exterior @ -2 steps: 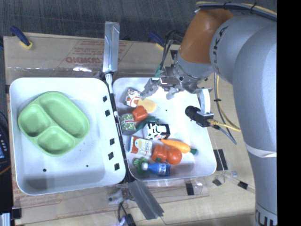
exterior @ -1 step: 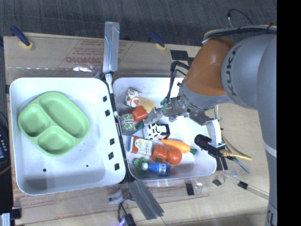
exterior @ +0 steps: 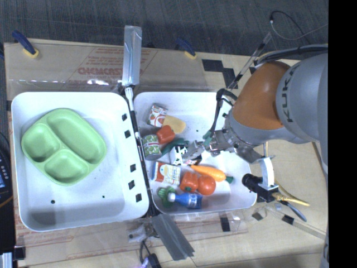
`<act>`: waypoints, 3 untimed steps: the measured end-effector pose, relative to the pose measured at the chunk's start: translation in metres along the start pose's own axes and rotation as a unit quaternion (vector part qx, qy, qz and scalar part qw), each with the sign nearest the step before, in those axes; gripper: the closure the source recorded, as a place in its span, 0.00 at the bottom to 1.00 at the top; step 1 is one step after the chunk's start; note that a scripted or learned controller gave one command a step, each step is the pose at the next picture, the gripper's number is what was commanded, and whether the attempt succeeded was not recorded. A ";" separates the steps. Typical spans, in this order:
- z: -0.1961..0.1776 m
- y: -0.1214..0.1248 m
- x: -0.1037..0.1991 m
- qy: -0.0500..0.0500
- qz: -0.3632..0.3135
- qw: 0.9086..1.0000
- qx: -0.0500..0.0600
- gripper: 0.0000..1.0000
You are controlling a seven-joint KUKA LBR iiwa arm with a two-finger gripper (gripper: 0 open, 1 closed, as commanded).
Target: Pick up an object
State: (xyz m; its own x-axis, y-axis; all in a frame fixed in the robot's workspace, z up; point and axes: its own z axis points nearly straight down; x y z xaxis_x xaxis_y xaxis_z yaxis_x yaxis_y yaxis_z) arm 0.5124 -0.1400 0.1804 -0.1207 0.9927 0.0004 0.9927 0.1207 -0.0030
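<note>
My gripper [exterior: 188, 152] hangs low over the middle of the right bin [exterior: 189, 102], among the toy foods. Just below it lies an orange carrot [exterior: 211, 172] beside a red-orange pepper [exterior: 196, 183]. A white carton [exterior: 167, 173] lies to the left, and a blue bottle [exterior: 184, 200] sits near the front wall. Further back are a red and white can [exterior: 157, 115], a yellow piece [exterior: 174, 125], a small red piece [exterior: 165, 134] and a green can [exterior: 151, 147]. Nothing shows between the fingers.
The left bin [exterior: 33, 205] holds a green divided plate [exterior: 63, 144]. A metal divider post [exterior: 131, 54] stands at the back between the bins. The grey and orange arm [exterior: 268, 102] covers the right bin's right side.
</note>
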 end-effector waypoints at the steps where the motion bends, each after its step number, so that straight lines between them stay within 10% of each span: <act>1: 0.089 -0.028 -0.060 0.000 0.026 1.000 -0.001 0.00; 2: 0.079 -0.028 -0.060 -0.001 0.023 1.000 0.000 1.00; 3: -0.045 -0.033 0.018 0.000 -0.017 1.000 -0.001 1.00</act>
